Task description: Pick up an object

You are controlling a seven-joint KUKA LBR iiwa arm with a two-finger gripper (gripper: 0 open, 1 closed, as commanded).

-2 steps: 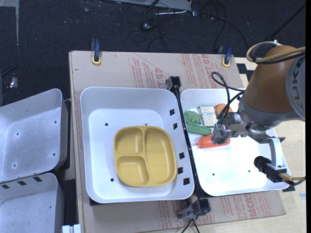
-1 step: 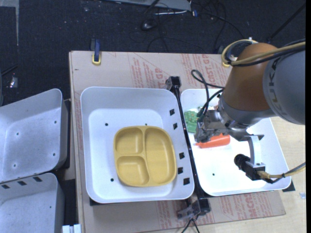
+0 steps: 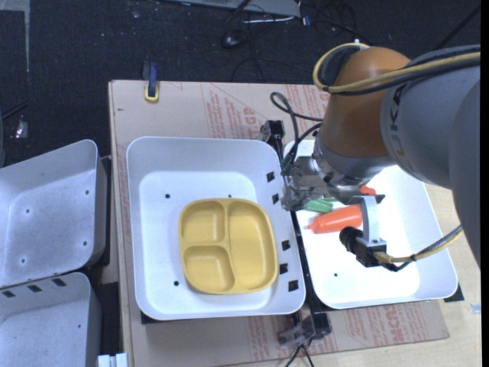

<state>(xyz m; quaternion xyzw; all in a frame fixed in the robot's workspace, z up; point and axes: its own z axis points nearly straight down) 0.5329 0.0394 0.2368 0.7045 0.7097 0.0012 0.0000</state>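
Carrot toy (image 3: 335, 220), orange, lies in the right bin (image 3: 397, 281) near its left wall, green bit (image 3: 319, 204) just beside it. Arm (image 3: 397, 113) hangs over that bin; can't tell the end effector's (image 3: 306, 189) state. Yellow divided plate (image 3: 228, 245) sits in the left bin (image 3: 153, 205).

arm (image 3: 412, 105) cut by right edge; hides right bin (image 3: 397, 285) top; carrot (image 3: 334, 220) part covered

Yellow tray (image 3: 228, 245), orange carrot (image 3: 336, 220), white bins (image 3: 145, 205), all plain.

bright even light, sharp, dark floor
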